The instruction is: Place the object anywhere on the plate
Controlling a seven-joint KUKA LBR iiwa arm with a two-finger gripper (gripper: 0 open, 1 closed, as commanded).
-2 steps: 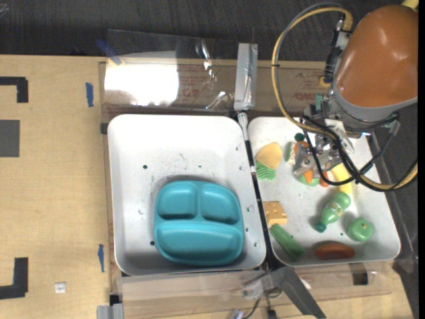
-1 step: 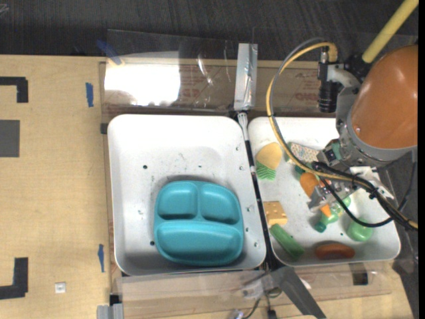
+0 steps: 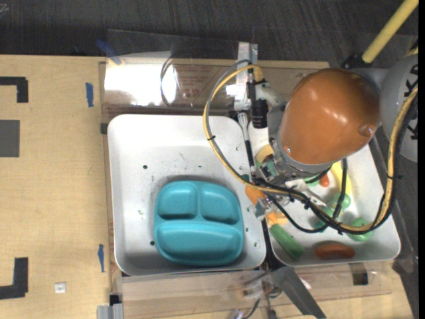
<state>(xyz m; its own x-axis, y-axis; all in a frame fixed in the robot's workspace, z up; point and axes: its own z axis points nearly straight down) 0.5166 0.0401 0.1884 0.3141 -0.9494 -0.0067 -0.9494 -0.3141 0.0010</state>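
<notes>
1. Pale wooden bench top (image 3: 46,178) fills the left side, with black tape marks and small blue tape strips on it; dark floor runs along the top.
2. Next comes the left white bin (image 3: 133,145), speckled with a few dark dots.
3. A teal divided plate (image 3: 198,223) lies in the lower half of that bin, with two small compartments at the back and one long one at the front. Nothing rests on it.
4. Just beyond the plate, at the seam between the bins, the gripper (image 3: 260,201) sits low under the wrist, tangled among black and yellow cables. Something orange shows beside it, but whether it is clenched, released or grasping anything I cannot tell.
5. The arm's orange band (image 3: 330,115) bulges over the right white bin (image 3: 385,238).
6. In that bin lie a green object (image 3: 287,239), a reddish-brown object (image 3: 335,250) near the front wall, and yellow-green pieces (image 3: 345,201) partly hidden by cables.
</notes>
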